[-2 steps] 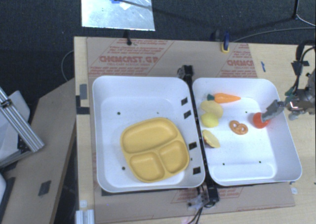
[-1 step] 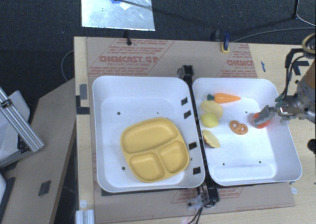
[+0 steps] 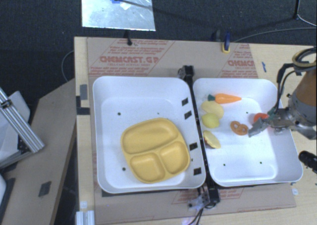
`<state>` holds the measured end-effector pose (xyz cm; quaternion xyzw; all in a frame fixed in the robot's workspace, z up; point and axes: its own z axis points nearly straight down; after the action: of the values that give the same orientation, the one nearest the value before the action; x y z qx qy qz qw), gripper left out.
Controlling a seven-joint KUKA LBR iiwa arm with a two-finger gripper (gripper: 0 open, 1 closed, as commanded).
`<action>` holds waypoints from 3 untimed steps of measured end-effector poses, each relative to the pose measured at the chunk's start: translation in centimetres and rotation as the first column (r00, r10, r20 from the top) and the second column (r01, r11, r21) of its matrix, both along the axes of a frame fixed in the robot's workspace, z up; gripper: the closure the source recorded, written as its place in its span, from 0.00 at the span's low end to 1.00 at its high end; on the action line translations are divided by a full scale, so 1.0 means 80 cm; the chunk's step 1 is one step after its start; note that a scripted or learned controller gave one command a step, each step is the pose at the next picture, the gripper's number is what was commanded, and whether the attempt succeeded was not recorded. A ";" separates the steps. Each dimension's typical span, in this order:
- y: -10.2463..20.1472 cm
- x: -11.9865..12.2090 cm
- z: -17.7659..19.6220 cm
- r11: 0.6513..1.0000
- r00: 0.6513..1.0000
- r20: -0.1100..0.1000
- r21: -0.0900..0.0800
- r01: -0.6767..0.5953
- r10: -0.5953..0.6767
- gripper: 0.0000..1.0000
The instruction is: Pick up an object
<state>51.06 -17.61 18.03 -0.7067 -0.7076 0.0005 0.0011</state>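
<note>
From the camera view, the worktop point(image 3: 148, 55) carries two white bins side by side. The left bin point(image 3: 114, 95) holds a yellow divided tray point(image 3: 155, 149) toward its near edge. The right bin point(image 3: 257, 169) holds a carrot point(image 3: 227, 98) near its far edge, two pale yellow pieces point(image 3: 212, 114) and a yellow wedge point(image 3: 212, 140) along its left wall, and an orange ring-shaped piece point(image 3: 239, 128) in the middle. The claw point(image 3: 258, 126) sits low by the right wall, beside a red piece point(image 3: 260, 117); whether it is spread or pinching, I cannot tell.
</note>
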 end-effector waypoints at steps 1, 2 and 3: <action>0.006 0.002 -0.078 1.000 1.000 -0.001 0.001 0.000 0.000 0.00; 0.005 0.004 -0.060 1.000 1.000 0.005 -0.002 0.000 0.000 1.00; 0.003 0.007 0.020 1.000 1.000 0.010 -0.003 -0.003 0.003 1.00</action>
<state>51.58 -17.35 19.67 -0.7055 -0.7087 -0.0018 -0.0036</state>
